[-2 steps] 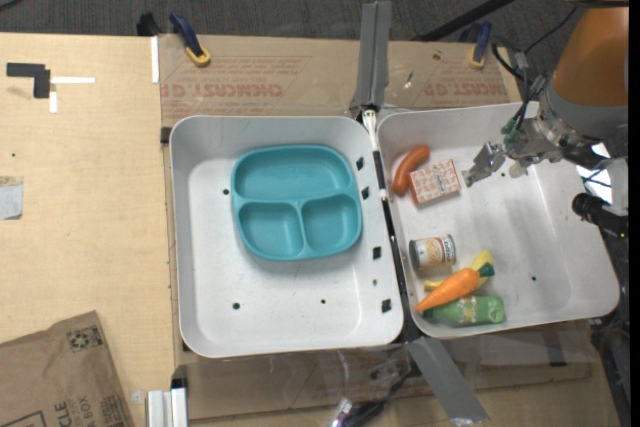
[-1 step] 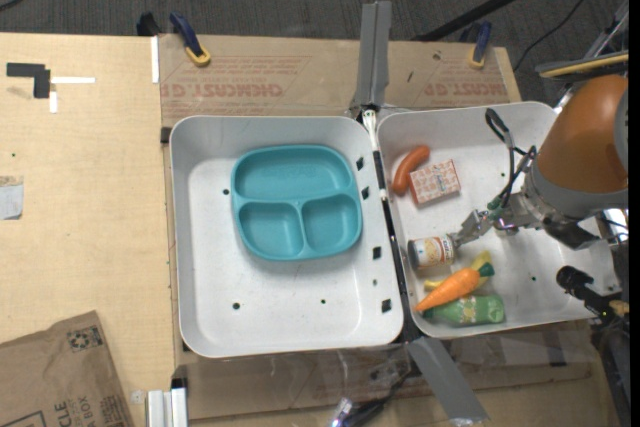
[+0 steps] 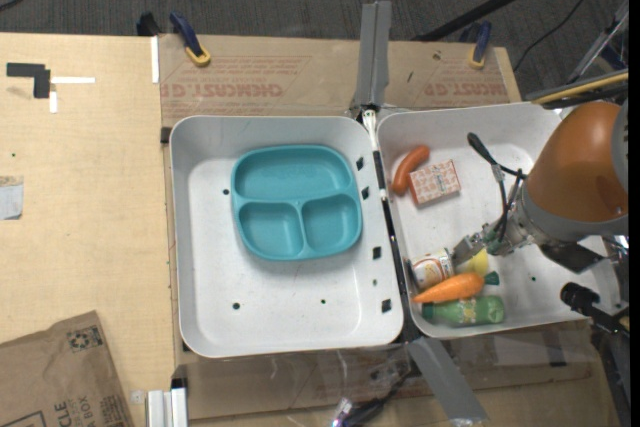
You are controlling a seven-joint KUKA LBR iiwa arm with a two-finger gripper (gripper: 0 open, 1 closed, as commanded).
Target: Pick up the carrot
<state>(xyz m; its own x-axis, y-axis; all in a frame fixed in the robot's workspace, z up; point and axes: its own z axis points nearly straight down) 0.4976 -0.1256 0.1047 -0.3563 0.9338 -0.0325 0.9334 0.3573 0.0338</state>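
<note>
The carrot (image 3: 449,288) looks light, stiff and smooth, so you should grip its thick middle crosswise, though I cannot tell how the tool (image 3: 478,251) stands

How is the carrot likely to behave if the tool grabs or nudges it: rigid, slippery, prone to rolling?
The carrot looks like a smooth, tapered toy, so probably rigid and somewhat slippery. Its round body may roll or pivot when nudged. It lies against the green bottle, beside the small can, which may block sliding.
</note>
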